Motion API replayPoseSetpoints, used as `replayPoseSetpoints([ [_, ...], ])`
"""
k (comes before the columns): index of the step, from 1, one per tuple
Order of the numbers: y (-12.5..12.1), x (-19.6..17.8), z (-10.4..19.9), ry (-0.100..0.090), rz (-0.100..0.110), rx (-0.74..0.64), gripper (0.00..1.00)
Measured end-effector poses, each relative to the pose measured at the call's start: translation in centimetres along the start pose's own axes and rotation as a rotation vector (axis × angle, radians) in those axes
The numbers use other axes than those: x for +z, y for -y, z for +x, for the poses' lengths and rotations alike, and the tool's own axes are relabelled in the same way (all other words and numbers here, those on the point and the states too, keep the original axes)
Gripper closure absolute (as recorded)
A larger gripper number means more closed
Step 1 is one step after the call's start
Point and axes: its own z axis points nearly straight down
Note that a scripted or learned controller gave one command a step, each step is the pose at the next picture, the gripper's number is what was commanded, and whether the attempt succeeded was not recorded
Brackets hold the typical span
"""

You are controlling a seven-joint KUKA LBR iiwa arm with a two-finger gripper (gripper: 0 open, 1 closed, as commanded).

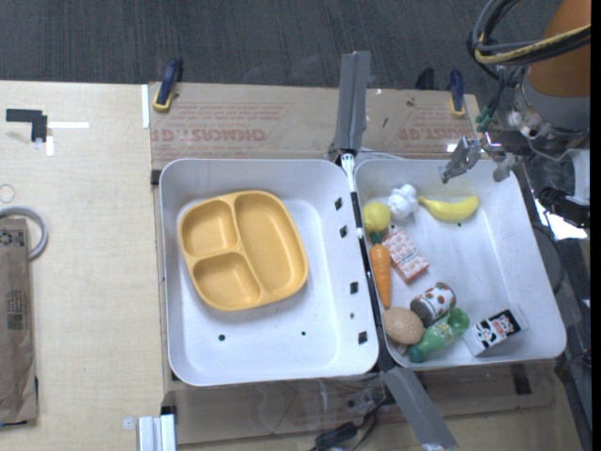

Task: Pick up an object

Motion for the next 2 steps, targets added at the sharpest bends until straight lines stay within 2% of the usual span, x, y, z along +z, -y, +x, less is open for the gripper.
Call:
replayPoseSetpoints([
  [1, -2.1, 6.3, -0.1, 0.000, 0.000, -0.077, 0.00],
  [2, -2.9, 15.1, -3.0, 0.001, -0.003, -0.138, 0.00],
])
